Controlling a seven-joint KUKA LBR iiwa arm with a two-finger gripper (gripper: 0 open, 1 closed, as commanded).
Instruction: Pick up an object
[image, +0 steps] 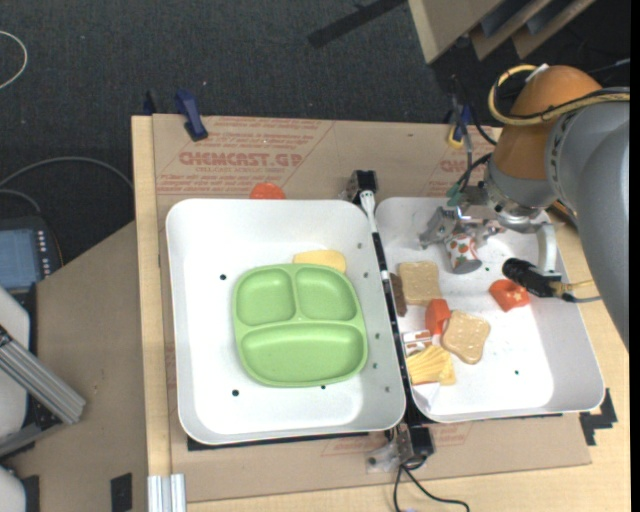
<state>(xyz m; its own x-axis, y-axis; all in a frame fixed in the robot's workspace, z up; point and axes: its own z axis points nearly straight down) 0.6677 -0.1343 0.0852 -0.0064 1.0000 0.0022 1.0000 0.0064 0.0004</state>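
In the right white bin (560, 385) we saw several small items: a tan square bread slice (419, 282) lay flat near the left wall, a toast-shaped tan piece (466, 337) below it, a red-orange oblong piece (437, 315) between them, yellow fries (430, 365) at the lower left, and an orange-red chunk (509, 294) well to the right.

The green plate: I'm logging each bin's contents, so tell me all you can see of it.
The green plate is a rounded-square tray that looks like matte plastic, split into three compartments: two small at the far side, one wide at the near side. It lies flat, upright, mid left bin. A pale yellow piece sits at its far edge.
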